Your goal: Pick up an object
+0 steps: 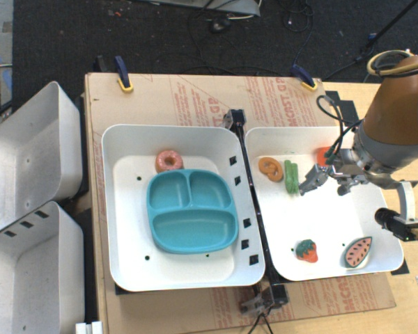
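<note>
White bins sit side by side on a brown cardboard sheet (195,96) on the bench. The left bin (118,207) holds a blue plate (192,211) with three parts. A pink donut (169,161) lies just behind the plate, near the back of that bin.

The right bin (279,256) holds the small toy foods. An orange pretzel (270,168) lies near the back left of this bin. A green stick (291,175), maybe a bean or a pickle, lies just beside the pretzel on its right. A strawberry (306,250) with a green top sits near the front. A watermelon slice (357,252) lies near the front right corner. A small red thing (322,156) peeks out near the back, partly hidden by the arm, and it is hard to tell what it is.

The grey arm with the orange band (397,89) comes in from the right and hangs over the right bin. The gripper (327,179) points toward the left. Its two fingers (311,181) look spread apart, with nothing between them. One finger tip is close to the green stick, but I cannot tell if they touch. The strawberry and the watermelon slice are well apart from the gripper.

Two more white bins (28,152) sit tilted off to the far left, next to the bench. Yellow clamps (124,81) hold the cardboard at the back edge. Black cables (216,19) lie on the dark floor behind.
</note>
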Robot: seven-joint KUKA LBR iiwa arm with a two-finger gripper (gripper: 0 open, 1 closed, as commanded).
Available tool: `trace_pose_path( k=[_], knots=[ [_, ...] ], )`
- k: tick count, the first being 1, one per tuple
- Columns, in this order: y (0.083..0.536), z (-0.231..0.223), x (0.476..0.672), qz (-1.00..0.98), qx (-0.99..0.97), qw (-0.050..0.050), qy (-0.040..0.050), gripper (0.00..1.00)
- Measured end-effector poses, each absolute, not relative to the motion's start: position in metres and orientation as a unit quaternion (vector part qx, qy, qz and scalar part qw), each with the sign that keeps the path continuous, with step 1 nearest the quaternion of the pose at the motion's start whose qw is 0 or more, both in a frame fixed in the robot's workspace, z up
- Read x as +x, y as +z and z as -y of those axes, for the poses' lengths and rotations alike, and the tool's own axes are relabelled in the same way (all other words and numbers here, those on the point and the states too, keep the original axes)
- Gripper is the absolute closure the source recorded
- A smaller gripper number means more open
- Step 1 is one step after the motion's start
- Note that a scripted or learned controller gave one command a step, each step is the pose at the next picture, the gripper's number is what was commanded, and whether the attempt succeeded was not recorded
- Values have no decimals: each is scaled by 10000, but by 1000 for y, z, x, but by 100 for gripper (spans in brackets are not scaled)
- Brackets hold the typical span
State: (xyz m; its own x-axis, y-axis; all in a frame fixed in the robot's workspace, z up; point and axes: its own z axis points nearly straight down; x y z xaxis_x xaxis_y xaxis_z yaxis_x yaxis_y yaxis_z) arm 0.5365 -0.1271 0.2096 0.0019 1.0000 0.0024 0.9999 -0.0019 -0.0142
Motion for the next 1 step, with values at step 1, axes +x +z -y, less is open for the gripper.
trace_pose_path(
  k=[1],
  knots=[
    [217, 127, 539, 7075, -7068, 4, 1, 0]
  ],
)
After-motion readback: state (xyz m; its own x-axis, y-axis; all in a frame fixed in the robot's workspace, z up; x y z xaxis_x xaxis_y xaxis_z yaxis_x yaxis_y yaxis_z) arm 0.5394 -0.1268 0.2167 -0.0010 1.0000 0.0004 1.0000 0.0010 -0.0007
